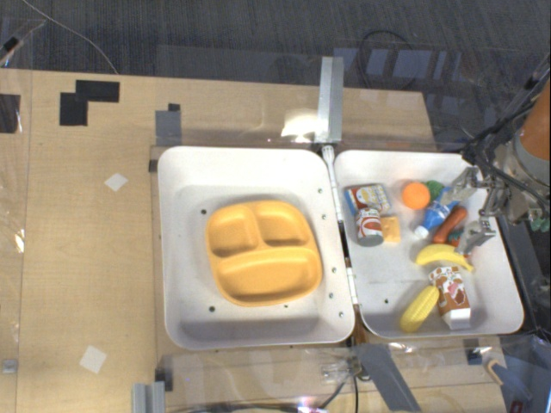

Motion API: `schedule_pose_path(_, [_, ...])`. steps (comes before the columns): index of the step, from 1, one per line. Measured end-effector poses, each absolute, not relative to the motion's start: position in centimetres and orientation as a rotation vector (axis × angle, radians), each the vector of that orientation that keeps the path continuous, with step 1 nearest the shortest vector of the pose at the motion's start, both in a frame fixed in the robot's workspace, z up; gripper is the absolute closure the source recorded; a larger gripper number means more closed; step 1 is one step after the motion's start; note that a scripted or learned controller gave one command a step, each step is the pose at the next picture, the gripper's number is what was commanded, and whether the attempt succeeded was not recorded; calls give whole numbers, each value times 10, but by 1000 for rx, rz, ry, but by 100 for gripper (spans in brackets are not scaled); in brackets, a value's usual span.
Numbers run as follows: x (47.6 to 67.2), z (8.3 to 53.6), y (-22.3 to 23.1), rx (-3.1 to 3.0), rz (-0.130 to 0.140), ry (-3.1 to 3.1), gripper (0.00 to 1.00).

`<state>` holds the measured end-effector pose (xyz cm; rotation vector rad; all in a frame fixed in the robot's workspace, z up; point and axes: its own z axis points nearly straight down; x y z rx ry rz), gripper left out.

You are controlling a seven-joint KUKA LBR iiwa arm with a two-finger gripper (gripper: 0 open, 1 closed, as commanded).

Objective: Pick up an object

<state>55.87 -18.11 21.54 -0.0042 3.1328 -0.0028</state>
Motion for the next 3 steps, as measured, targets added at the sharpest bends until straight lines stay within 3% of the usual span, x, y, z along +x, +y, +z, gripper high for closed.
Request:
schedule_pose_path(1, [635,208,-191,264,-1,3120,0])
schedule_pose_path(2, [620,97,-117,815,3,3031,0])
schedule_pose_path(3, [637,91,-108,1370,-12,2806,0])
